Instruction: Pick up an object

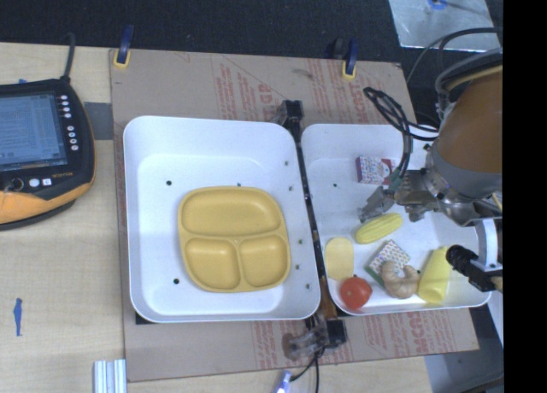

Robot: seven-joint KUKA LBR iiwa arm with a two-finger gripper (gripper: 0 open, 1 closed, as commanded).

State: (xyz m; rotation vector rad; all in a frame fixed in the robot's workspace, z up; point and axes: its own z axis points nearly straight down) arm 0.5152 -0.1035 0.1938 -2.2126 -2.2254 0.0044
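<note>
My gripper point(377, 206) hangs low over the middle of the right bin point(329, 148), just above the left end of a yellow corn-shaped piece point(379, 228). Nothing shows between its tips. Around it lie a small purple-and-white packet point(373, 168), a pale yellow block point(339, 258), a red tomato point(356, 292), a checkered packet point(391, 256), a tan knobbly piece point(400, 278) and a yellow-green wedge point(435, 276). The arm's orange band point(472, 126) covers the bin's right side.
The left bin point(149, 152) holds a yellow divided tray point(232, 237). A teach pendant point(38, 148) lies on the bench at far left. Black cables point(389, 114) loop over the right bin's back edge. Blue clamps point(124, 45) hold the cardboard.
</note>
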